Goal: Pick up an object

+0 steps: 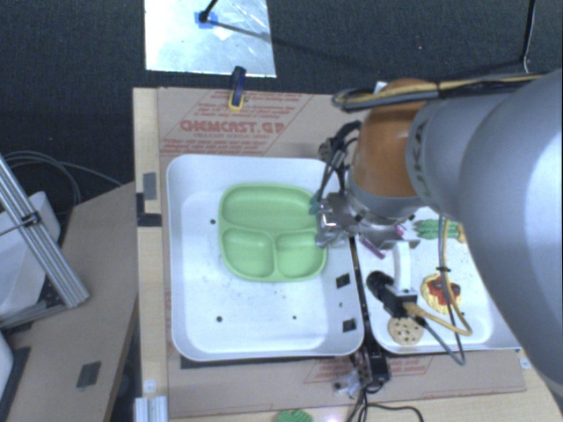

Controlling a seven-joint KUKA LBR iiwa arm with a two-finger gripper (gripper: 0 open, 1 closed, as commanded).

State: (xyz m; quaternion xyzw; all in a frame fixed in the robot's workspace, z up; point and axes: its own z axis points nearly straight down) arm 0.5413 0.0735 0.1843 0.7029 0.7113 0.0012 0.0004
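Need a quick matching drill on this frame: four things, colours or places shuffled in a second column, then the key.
Column 1
1. divided plate
2. cookie
3. band above the wrist
4. foil sheet

Column 2
A. orange
B. on the dark floor beyond the bench
C. green, in the left bin
D. near front edge of the right bin

Pairs: 1-C, 2-D, 3-A, 4-B
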